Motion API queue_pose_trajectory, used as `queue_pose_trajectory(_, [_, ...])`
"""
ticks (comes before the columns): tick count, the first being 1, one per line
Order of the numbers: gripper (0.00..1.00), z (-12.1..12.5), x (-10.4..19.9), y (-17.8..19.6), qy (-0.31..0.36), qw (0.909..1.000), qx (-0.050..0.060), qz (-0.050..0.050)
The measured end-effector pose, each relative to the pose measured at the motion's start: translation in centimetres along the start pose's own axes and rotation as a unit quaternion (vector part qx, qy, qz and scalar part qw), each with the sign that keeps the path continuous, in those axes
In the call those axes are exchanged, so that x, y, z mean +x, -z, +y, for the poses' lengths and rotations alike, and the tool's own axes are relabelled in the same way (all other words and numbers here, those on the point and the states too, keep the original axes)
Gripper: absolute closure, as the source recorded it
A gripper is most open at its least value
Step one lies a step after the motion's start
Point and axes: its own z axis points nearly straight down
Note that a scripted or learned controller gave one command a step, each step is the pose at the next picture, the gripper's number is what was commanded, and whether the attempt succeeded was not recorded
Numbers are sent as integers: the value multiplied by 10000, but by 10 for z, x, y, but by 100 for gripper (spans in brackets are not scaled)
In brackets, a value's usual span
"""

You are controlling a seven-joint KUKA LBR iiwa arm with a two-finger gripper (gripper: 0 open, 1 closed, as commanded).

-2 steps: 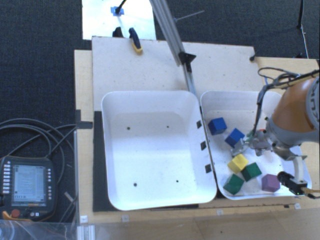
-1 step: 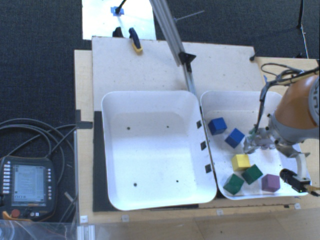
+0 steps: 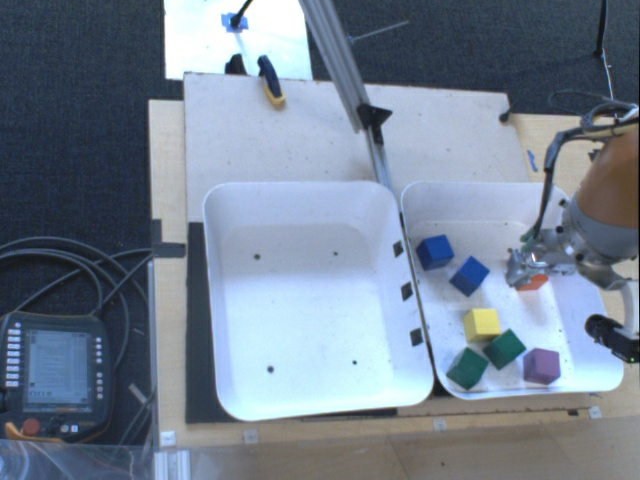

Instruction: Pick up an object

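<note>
We're over the right-hand bin [image 3: 425,203] now, and the gripper [image 3: 527,265] sits low at the right of the frame, right on top of a small red-orange block [image 3: 535,282] that peeks out just beneath it. We can't tell how the jaws stand from up here; the metal head hides them. Left of it lie two blue cubes [image 3: 434,251], and toward the lower right a yellow cube [image 3: 481,323], two green cubes [image 3: 505,348] and a purple cube [image 3: 541,365]. The left-hand bin [image 3: 300,308] fills the middle of the frame. We judge this is the grasp step on that red-orange block. Next we'd want a firm close around it, then a straight lift clear of the bin floor.
</note>
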Motion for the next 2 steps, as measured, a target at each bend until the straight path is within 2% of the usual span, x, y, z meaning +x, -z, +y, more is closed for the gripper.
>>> queue_pose_trajectory(1, [100, 2, -1, 65, 3, 10000, -7, -2])
queue_pose_trajectory(2, [100, 3, -1, 66, 0, 10000, 25, 6])
